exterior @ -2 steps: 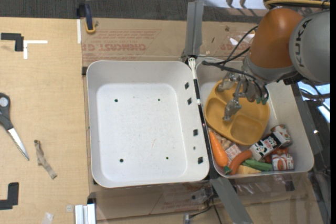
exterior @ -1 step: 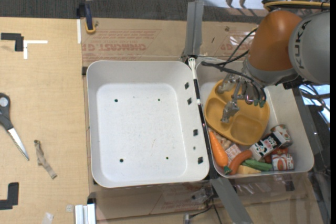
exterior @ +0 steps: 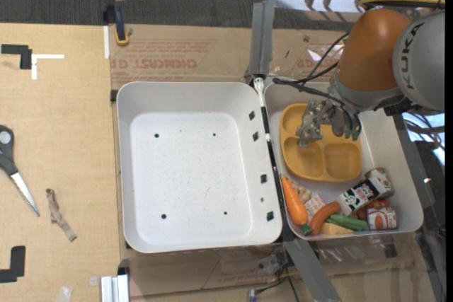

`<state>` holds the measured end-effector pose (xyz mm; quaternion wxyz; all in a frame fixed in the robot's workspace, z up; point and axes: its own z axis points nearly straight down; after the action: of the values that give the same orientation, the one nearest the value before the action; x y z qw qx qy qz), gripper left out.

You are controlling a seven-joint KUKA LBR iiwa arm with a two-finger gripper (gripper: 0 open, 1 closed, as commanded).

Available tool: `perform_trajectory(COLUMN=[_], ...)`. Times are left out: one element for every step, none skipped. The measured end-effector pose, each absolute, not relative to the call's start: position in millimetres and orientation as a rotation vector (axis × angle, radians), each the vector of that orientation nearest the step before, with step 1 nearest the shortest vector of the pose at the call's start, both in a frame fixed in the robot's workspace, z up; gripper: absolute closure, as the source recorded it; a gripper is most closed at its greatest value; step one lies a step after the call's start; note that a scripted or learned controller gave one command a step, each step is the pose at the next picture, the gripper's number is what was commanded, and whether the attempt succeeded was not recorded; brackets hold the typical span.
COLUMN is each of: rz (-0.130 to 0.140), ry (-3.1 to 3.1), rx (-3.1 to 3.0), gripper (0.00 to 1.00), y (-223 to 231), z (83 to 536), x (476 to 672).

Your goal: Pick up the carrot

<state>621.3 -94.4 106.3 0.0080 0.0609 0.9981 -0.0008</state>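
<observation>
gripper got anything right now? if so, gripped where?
Nothing held. The gripper hangs above the yellow divided tray in the right bin, nothing between its fingers. The carrot lies untouched near the bin's lower left edge.

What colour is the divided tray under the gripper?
Yellow; the divided tray shows best in the camera view.

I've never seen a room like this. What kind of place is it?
Probably a robot testing lab. A big robot arm reaches over two white bins on a workbench, one holding toy food like a carrot and a yellow tray.
</observation>
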Motion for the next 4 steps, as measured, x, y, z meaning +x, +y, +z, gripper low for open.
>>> perform_trajectory(rz=[-0.002,-0.001,0.001,-0.001], ry=[3.121,3.13,3.126,3.13], rx=[0.19,0.174,0.238,0.176], gripper=[0.0,0.0,0.0,0.0], y=[-94,-92,-93,-96], z=[106,94,94,94], x=[620.9,609.9,603.8,621.2])
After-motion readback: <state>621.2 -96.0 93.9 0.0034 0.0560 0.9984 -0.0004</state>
